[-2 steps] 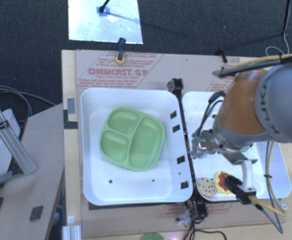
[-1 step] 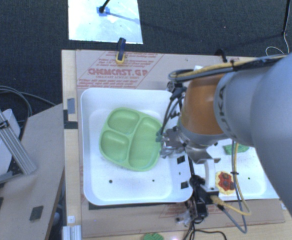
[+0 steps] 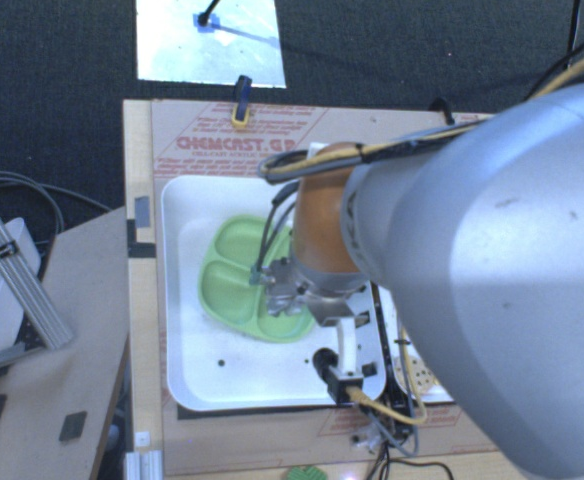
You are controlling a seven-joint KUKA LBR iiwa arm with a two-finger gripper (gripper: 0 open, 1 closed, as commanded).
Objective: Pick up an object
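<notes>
Directly beneath the gripper [image 3: 290, 303] lies the green divided plate [image 3: 234, 273], spreading out to its left in the left white bin [image 3: 187, 368]. Whether it grips anything cannot be told, since the wrist hides its tip.

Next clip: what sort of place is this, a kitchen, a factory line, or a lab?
Most likely a robotics lab bench. A grey arm reaches over a shallow white bin holding a green divided plate, with loose cables trailing nearby.
</notes>
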